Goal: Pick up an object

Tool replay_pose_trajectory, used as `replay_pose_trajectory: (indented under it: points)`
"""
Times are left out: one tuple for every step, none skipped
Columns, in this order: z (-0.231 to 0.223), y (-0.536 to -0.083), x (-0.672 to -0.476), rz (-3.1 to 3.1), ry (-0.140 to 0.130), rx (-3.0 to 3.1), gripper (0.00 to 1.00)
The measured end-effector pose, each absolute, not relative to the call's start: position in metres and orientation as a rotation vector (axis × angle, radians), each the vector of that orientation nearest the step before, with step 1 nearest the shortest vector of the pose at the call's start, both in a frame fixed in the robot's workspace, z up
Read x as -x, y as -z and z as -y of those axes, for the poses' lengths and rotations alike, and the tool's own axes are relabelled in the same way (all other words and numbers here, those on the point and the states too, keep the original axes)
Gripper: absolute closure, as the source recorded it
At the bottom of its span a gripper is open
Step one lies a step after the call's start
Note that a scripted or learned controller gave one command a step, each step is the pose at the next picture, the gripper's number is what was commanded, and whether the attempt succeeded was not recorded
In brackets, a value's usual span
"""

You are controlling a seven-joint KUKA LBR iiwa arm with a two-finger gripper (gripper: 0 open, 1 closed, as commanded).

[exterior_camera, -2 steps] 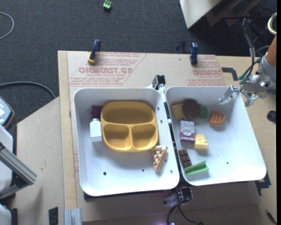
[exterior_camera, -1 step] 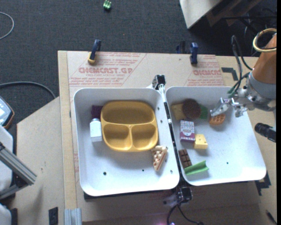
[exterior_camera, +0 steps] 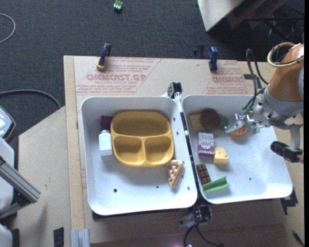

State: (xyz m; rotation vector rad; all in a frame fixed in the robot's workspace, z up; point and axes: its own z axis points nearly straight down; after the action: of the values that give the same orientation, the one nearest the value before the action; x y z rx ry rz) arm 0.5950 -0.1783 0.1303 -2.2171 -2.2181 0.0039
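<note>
a: what lies under the two white bins?
b: a pale board [exterior_camera: 120, 72] printed with red "chemcast" lettering. a blue and yellow clamp [exterior_camera: 103, 56] grips its far edge on the left, and a blue clamp [exterior_camera: 213, 58] grips it on the right.
a: and around the bench?
b: dark carpet [exterior_camera: 48, 43], with a small green thing [exterior_camera: 118, 5] lying far off at the top. a black cable [exterior_camera: 34, 92] curves in from the left, and an aluminium bar [exterior_camera: 17, 181] slants at the left edge.
</note>
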Motion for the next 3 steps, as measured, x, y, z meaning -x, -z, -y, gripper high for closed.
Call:
replay_pose_trajectory:
  points:
    - [0.177, -0.081, -0.594, 2.217, -0.005, 2.217, 0.0]
    - [0.178, -0.096, -0.596, 2.222, 0.001, 2.222, 1.0]
    - [0.177, -0.159, -0.595, 2.227, 0.004, 2.225, 1.0]
